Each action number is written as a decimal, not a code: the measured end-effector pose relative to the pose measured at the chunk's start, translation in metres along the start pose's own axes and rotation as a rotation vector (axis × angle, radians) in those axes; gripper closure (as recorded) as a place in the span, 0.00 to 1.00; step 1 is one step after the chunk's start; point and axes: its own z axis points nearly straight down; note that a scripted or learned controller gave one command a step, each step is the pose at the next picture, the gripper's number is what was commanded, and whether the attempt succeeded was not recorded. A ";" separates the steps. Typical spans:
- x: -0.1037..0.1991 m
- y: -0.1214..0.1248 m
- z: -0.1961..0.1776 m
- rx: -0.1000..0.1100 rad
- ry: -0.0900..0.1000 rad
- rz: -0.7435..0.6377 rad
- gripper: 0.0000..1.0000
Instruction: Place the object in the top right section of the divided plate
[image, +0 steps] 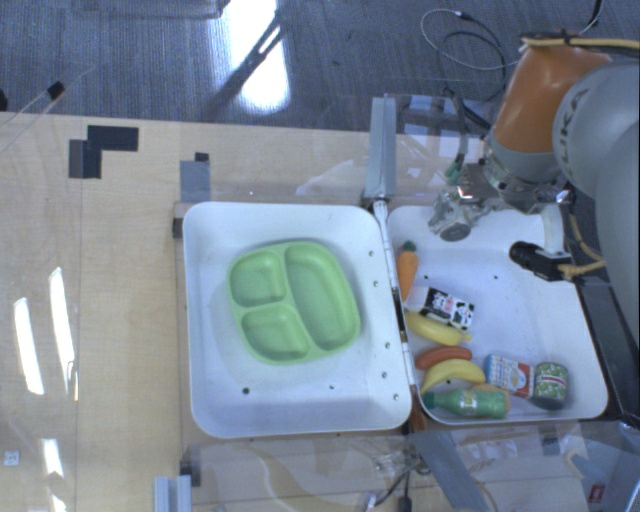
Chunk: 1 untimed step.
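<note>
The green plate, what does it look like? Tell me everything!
The green plate is light green and looks like smooth plastic, with rounded corners. Raised ridges split it into three sections: two smaller ones on the left side and one long one on the right. Nothing lies in any of them. It lies flat, slightly turned, near the middle of the left white bin, touching nothing but the bin floor.

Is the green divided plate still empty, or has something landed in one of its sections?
Empty. All three sections of the green divided plate show bare green; the carrot, bananas and other items lie in the right bin.
</note>
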 end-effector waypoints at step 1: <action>0.083 -0.045 0.000 0.002 0.003 0.007 1.00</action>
